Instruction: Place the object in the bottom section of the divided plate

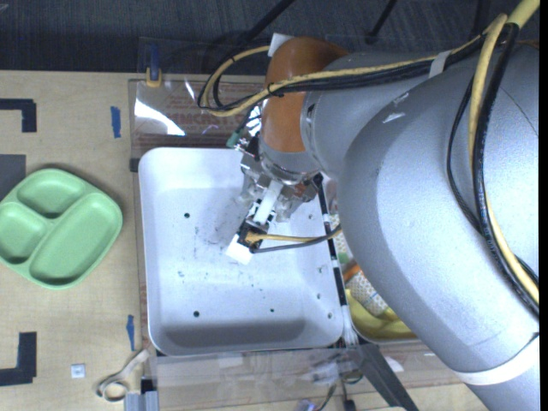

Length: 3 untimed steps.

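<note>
green divided plate point(58, 227) (smooth, rounded); scuffed white bin point(197, 294)

Reaches in from the frame's right with a bulky grey arm point(428, 195) covering most of the right half. Bends at the orange band point(291, 75) near upper centre. Points the gripper point(276, 191) downward, slanted toward lower left, at frame centre.

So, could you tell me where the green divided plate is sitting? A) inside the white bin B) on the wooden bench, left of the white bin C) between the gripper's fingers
B: the green plate lies on the wooden bench, apart from the white bin and to its left.
</note>
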Each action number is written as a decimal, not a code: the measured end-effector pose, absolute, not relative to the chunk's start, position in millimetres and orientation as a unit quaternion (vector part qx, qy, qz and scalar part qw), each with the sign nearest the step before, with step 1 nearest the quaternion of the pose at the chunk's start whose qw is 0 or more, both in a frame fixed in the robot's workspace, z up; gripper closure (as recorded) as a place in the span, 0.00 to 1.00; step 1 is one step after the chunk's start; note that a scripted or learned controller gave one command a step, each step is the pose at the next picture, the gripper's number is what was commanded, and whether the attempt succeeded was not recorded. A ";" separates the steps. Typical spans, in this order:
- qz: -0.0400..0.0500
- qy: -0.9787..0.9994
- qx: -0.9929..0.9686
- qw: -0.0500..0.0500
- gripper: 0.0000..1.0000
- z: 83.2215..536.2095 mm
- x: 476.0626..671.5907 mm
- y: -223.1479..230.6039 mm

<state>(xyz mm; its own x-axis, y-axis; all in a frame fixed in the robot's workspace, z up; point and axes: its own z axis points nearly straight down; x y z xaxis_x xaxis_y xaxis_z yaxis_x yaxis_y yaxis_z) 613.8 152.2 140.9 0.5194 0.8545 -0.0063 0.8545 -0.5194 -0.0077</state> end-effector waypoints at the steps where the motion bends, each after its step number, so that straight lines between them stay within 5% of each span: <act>1: 0.007 -0.491 -0.871 0.002 1.00 147.5 613.0 152.6; 2: 0.003 -0.481 -0.877 0.000 1.00 159.5 651.9 225.6; 3: 0.002 -0.348 -0.938 0.001 1.00 132.2 665.7 223.5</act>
